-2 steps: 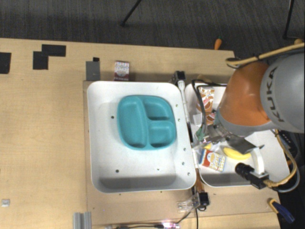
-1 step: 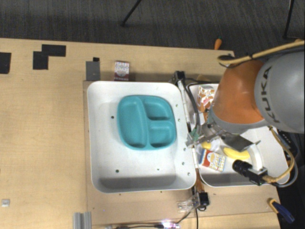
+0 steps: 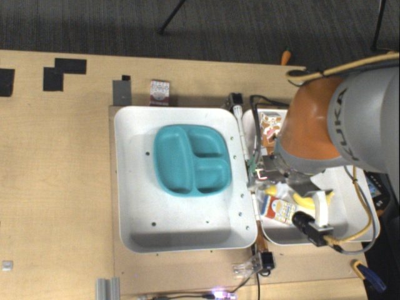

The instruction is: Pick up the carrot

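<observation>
- Camera view: the arm (image 3: 337, 124) reaches in over the right bin (image 3: 350, 227), and its gripper (image 3: 270, 175) hangs low at that bin's left wall.
- You cannot tell from here if the gripper is apart or together; the wrist covers it.
- Where the carrot lies, you cannot tell with certainty. I judge it is under the arm in the right bin, so its long axis is also unknown.
- Just beside the gripper lie a packet (image 3: 279, 210) and a yellow item (image 3: 306, 200).
- The left bin (image 3: 134, 230) bears a teal plate (image 3: 190, 158), well apart from the gripper.
</observation>
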Controlling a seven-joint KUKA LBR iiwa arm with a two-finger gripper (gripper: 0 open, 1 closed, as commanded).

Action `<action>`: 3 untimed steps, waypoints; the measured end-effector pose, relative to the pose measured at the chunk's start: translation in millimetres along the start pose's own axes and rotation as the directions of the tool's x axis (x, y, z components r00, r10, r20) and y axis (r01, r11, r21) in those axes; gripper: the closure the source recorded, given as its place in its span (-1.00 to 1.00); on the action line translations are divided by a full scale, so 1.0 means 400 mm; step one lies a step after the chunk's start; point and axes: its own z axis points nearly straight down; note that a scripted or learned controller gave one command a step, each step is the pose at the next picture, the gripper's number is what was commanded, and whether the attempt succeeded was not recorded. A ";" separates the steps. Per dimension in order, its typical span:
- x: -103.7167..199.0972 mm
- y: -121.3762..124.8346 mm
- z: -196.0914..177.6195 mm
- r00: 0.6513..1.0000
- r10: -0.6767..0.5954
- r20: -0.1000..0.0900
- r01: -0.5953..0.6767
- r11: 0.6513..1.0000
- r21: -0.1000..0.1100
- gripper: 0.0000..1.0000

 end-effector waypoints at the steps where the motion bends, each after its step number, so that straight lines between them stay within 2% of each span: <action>1: 0.000 0.063 0.014 0.999 -0.047 0.000 0.047 0.999 0.000 1.00; 2: 0.024 0.109 0.014 0.996 0.092 0.000 -0.092 0.996 0.000 1.00; 3: -0.004 0.059 0.016 0.851 0.525 0.002 -0.525 0.851 0.004 1.00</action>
